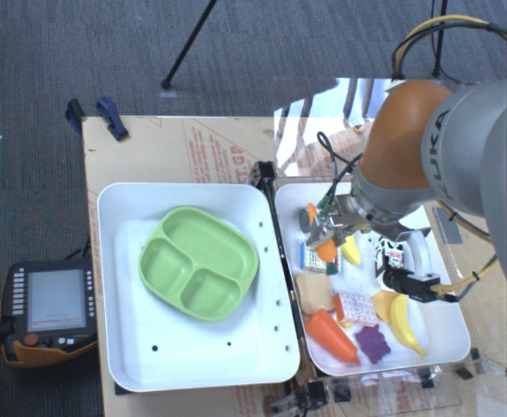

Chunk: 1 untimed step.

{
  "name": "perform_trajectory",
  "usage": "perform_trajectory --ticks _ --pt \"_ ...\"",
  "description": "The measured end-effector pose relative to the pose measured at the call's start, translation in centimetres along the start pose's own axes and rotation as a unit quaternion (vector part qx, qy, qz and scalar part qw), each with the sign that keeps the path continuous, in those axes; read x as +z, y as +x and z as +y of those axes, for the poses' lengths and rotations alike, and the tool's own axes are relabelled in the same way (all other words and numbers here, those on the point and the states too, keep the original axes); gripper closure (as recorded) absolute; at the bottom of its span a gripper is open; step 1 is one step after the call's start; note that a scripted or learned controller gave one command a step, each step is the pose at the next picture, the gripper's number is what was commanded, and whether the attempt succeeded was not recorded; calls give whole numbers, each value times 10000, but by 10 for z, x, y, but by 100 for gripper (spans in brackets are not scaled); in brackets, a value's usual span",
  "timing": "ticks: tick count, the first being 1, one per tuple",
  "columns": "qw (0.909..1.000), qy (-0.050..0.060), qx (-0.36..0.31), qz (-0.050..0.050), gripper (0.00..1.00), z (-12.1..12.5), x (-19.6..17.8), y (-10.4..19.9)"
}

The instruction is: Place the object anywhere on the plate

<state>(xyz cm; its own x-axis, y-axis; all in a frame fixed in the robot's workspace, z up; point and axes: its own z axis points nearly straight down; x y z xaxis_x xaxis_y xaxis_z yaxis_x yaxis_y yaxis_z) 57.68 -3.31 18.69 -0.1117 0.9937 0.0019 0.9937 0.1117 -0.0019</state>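
Note:
The green three-compartment plate (200, 261) lies in the left white bin (128, 346) with nothing on it. My gripper (322, 228) hangs low over the upper left part of the right bin (449, 341), amid the toy foods. A small orange piece (325, 251) sits right under its tip, against a blue-and-white carton (312, 258); whether the piece is gripped is hidden. The grey arm with its orange band (405, 137) covers the far part of that bin.
The right bin also holds a carrot (332, 335), purple grapes (373, 344), a banana (405, 320), a small yellow piece (351, 250), a tan biscuit (310, 292) and a pink-and-white pack (355, 307). A teach pendant (52, 307) lies left of the bench.

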Motion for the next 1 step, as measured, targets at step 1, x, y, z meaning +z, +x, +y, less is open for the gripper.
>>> perform_trajectory --ticks 1 --pt "10000 18 -48 4 100 -1 1 82"
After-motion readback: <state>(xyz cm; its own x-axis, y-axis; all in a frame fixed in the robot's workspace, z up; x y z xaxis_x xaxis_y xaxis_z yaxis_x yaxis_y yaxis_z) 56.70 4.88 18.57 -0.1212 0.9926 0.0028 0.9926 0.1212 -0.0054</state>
